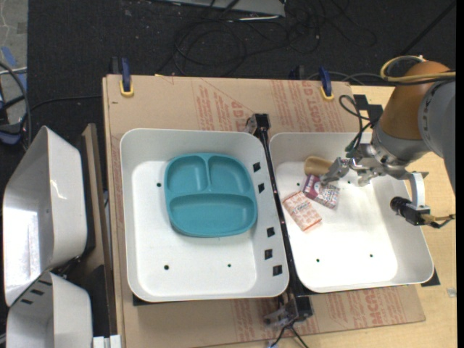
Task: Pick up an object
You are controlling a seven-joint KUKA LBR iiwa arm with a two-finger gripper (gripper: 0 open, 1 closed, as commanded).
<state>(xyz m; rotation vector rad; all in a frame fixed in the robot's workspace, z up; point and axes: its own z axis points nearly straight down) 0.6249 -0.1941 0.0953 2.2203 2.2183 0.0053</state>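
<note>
Nearest the camera, the front edge of the cardboard-covered worktop (348, 312) shows red printing and a black clip at its middle. On it sit two shallow white bins side by side, smooth plastic with rounded corners. The left bin (145, 267) holds a teal divided plate (211, 195), matte, with one large compartment toward the front and two smaller ones behind.

In the right bin (377, 267), near its left wall, lies a small pink-and-white patterned box (302, 210), flat and rectangular, turned at an angle. Just beyond it and touching or nearly so is a purple-and-white packet (321, 193), glossy and slightly crumpled. Behind that lies a tan cylinder (316, 165), on its side, close to the bin's far left corner.

The arm (417, 122) reaches in from the right, its grey body bent down over the bin's far right part, an orange band above the wrist. Its metal tool (339, 171) points left and downward, tips just beside the purple packet and the tan cylinder; whether it is parted, closed or gripping anything cannot be told.

Farther back, yellow clamps (127, 87) pin the cardboard's rear edge, and cables trail over the dark floor (217, 42).
</note>
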